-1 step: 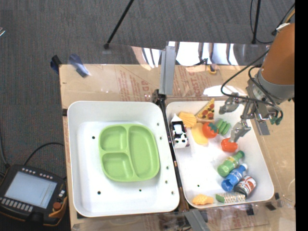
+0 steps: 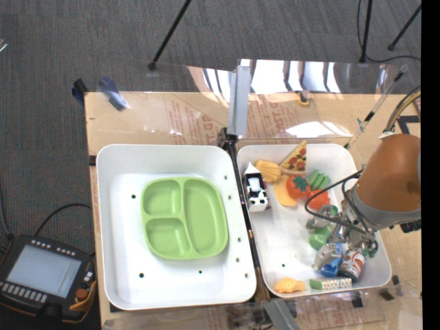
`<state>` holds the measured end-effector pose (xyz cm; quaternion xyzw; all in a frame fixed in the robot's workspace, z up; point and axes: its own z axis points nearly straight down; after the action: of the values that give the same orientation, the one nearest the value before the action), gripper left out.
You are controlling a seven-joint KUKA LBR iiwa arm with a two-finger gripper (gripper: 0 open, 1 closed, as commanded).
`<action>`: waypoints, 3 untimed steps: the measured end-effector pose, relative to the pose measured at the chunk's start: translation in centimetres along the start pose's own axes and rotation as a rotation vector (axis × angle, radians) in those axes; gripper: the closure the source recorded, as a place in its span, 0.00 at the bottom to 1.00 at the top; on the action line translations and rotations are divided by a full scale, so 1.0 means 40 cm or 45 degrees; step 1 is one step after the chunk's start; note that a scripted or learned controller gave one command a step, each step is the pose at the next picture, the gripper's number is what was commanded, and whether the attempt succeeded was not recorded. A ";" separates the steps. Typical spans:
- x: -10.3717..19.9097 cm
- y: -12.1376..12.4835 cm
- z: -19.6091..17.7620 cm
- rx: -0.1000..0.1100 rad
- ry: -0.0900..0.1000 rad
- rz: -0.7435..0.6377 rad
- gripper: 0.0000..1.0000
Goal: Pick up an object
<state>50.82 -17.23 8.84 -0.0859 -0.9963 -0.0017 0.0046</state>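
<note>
The robot's dark metal hand [image 2: 342, 238] hangs low over the lower right corner of the right-hand shallow white bin [image 2: 289, 249]; whether it is open or closed cannot be told, and nothing can be seen held in it. Directly beneath it, toward six o'clock, lies a small red-and-white can [image 2: 353, 263], touching a blue-and-white packet [image 2: 331, 261] at its nine o'clock. A green plastic piece [image 2: 318, 239] sits just beside the hand at nine o'clock. The likely pick lies straight below, so the coming move is probably a short descent. The green divided plate [image 2: 184, 217] rests in the left bin [image 2: 110, 184], well apart.
</note>
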 end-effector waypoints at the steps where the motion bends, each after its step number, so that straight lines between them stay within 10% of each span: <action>1: -0.207 0.147 0.001 -0.001 -0.015 -0.038 0.00; 3: -0.275 0.193 -0.001 0.001 -0.014 0.256 0.00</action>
<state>62.97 -11.52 8.81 -0.1856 -0.9826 -0.0005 -0.0009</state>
